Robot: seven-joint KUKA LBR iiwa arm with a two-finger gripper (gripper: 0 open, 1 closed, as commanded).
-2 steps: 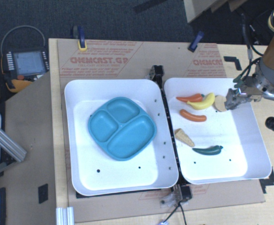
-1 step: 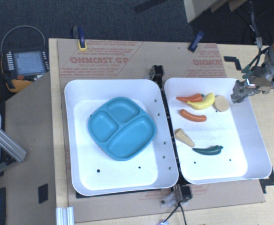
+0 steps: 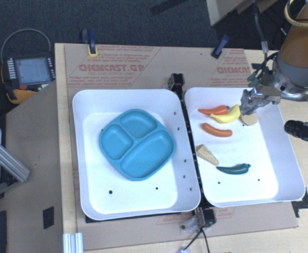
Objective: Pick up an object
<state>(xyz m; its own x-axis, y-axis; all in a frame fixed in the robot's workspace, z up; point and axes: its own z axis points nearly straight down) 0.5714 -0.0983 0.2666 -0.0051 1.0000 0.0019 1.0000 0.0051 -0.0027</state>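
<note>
One yellow banana [image 3: 225,115] lies crosswise beside the gripper [image 3: 247,103], whose state is unclear.

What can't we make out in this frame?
- Gripper fingers: too small and dark in the camera view to read as open or shut.
- Tan round object: partly covered by the gripper, so identity and contact are unclear.
- Yellow banana: its right end runs under the gripper.
</note>
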